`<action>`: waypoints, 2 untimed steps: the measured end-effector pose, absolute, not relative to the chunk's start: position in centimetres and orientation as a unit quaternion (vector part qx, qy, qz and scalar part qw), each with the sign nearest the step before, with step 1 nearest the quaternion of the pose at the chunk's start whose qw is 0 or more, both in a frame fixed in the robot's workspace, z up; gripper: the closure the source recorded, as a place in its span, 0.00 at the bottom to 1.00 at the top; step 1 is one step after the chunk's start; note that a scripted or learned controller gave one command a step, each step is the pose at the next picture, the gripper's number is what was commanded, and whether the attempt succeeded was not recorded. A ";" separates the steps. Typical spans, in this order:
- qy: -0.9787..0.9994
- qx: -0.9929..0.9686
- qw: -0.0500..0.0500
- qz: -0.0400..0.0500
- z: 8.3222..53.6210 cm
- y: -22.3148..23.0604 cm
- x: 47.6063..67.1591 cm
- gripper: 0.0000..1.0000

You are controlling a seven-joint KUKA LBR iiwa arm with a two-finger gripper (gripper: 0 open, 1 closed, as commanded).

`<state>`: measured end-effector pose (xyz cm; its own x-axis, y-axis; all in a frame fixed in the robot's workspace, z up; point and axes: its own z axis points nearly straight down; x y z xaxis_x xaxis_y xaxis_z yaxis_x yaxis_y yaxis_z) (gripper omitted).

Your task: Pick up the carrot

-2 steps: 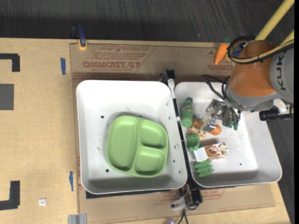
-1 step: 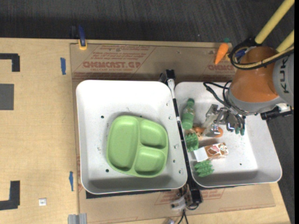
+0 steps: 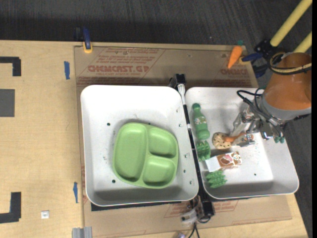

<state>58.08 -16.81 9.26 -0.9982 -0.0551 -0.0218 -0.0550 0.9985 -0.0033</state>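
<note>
The carrot (image 3: 234,138) is a small orange piece lying in the right bin (image 3: 277,177), just right of a round speckled cookie (image 3: 220,140). My gripper (image 3: 246,128) hangs low over the bin's middle, right above and slightly right of the carrot, with part of the carrot hidden under it. I cannot tell whether it touches the carrot. The orange band of the arm (image 3: 290,88) comes in from the right edge.
The right bin also holds a green bottle (image 3: 199,120), a green ridged piece (image 3: 203,148), a printed packet (image 3: 228,159) and a green piece (image 3: 216,178). A green divided plate (image 3: 145,154) lies in the left bin (image 3: 99,113). Clamps (image 3: 235,56) hold the board's far edge.
</note>
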 end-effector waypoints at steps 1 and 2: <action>0.996 0.086 0.011 -0.002 9.3 -11.5 56.1 1.00; 0.999 0.052 0.014 -0.005 9.4 -9.8 55.4 1.00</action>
<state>55.43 -9.82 9.38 -0.9941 0.1041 -0.0293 0.1044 0.9945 -0.0076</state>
